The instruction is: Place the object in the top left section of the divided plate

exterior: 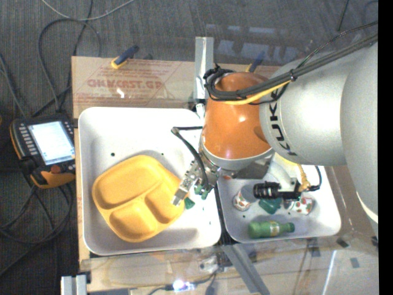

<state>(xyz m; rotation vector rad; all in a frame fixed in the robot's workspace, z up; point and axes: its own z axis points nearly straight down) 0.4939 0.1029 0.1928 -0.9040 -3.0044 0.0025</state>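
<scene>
The hand (191,188) is hovering at the yellow divided plate's (136,196) three o'clock rim, apparently gripping a small green object (201,192), though the grip is partly hidden. Risk: a release here is likely dropping it off-rim into the left bin (92,128), short of the plate's eleven o'clock section.

I read two bins side by side on the desk (86,103). The left bin (92,128) contains the divided plate (138,204), set toward its near left. The end effector (190,189) sits at the plate's right edge, near the wall between the bins. The right bin (331,217) contains a bottle (270,228) lying along its near side (other small items lie behind it). A handheld pendant (46,145) rests left of the desk.
</scene>
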